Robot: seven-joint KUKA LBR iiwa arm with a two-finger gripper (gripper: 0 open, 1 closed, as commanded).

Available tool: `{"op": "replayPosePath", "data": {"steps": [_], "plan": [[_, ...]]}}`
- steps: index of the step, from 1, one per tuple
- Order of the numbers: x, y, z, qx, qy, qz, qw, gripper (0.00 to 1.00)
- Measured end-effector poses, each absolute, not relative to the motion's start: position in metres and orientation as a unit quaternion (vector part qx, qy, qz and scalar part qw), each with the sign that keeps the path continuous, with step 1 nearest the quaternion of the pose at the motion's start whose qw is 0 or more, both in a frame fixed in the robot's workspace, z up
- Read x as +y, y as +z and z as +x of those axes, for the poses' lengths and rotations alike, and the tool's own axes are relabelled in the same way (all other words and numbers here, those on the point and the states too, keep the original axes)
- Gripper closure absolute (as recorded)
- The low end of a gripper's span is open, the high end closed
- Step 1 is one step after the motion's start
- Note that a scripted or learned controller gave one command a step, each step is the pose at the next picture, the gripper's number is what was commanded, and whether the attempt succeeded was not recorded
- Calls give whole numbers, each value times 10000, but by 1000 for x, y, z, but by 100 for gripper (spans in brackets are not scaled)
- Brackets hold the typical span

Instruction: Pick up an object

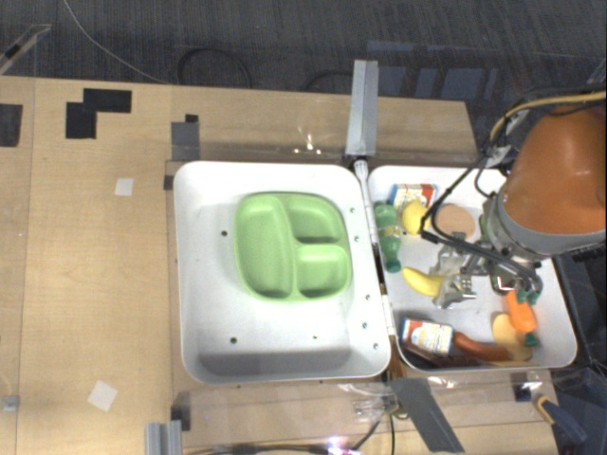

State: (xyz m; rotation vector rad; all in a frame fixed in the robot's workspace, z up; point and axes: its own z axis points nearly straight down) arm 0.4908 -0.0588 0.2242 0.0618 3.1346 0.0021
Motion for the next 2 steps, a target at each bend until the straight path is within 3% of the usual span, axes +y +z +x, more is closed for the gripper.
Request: {"op": "replayPosePath", "data": {"steps": [1,2], "plan": [[-130,138,517,9965,-2,-832,15,100],[-161,158,560,9747,-19,-2233,56,100]]}}
